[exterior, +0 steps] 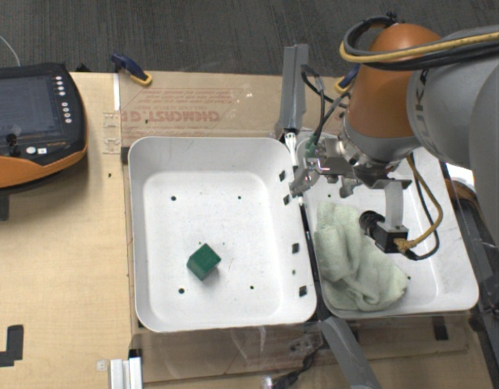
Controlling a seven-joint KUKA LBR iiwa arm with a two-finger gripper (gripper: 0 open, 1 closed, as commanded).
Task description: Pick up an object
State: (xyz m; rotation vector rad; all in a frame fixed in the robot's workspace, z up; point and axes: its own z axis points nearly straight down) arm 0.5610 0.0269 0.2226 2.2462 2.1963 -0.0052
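Observation:
A small green cube (204,262) lies in the left white bin (152,217), toward its front middle. A crumpled pale green cloth (353,256) fills the front left part of the right white bin (452,286). My gripper (347,183) hangs below the orange wrist band, over the back left of the right bin and just above the cloth's far edge. The wrist body hides much of the gripper from this angle. Nothing can be seen held in it.
A teach pendant (31,128) rests on the bench at the far left. A blue-and-yellow clamp (132,68) sits at the cardboard's back edge. Cables loop around the wrist, and a black connector (383,232) hangs over the cloth. A metal divider (298,177) separates the bins.

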